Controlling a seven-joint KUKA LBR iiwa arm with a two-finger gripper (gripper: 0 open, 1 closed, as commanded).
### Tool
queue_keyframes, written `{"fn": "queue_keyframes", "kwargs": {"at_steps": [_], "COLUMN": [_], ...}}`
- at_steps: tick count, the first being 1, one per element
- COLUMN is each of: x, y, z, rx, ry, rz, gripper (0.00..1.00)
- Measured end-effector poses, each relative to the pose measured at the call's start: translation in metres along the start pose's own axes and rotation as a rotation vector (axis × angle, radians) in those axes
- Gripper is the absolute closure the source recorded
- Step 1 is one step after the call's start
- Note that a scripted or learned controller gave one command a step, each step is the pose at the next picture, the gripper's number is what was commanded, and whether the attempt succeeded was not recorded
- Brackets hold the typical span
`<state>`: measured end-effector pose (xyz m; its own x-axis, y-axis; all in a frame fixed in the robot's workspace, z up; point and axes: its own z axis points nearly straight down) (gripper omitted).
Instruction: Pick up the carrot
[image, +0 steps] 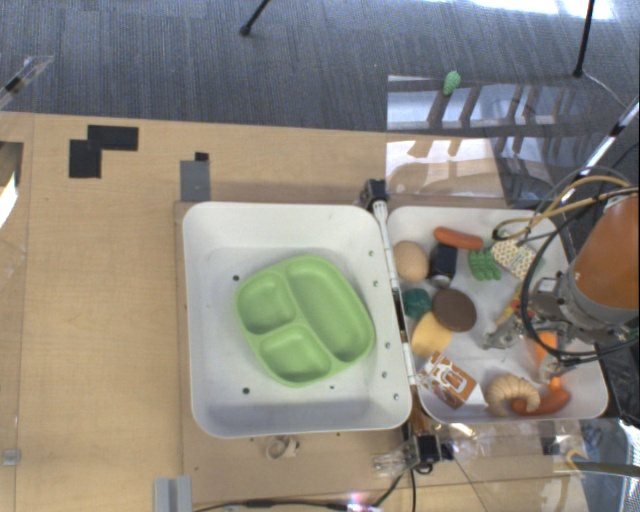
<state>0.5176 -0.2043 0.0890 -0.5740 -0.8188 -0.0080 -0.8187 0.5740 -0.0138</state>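
Gripper (545, 345) sits over the carrot (547, 343) at the right bin's (600, 405) four o'clock; finger state cannot be told. Risk: croissant (512, 391) crowds the carrot, inviting a glancing grip.

An orange, tapered carrot (546, 346) is seen in the right white bin near its right wall, largely hidden beneath the arm's wrist.

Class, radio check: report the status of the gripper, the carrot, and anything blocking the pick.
Gripper low in right bin, fingers unclear. Carrot orange, partly hidden under the wrist, grasp not confirmed. Croissant and red sausage crowd close beside it.
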Motion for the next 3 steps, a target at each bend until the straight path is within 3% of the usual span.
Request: {"fn": "queue_keyframes", "kwargs": {"at_steps": [1, 2, 3], "x": [-0.0033, -0.0027, -0.0026], "y": [0.0011, 0.0090, 0.0088], "z": [0.0002, -0.0005, -0.0005], "rx": [-0.005, -0.011, -0.010], "ry": [-0.002, -0.010, -0.010], "rz": [-0.197, -0.584, -0.584], "gripper": [0.00, 0.00, 0.00]}}
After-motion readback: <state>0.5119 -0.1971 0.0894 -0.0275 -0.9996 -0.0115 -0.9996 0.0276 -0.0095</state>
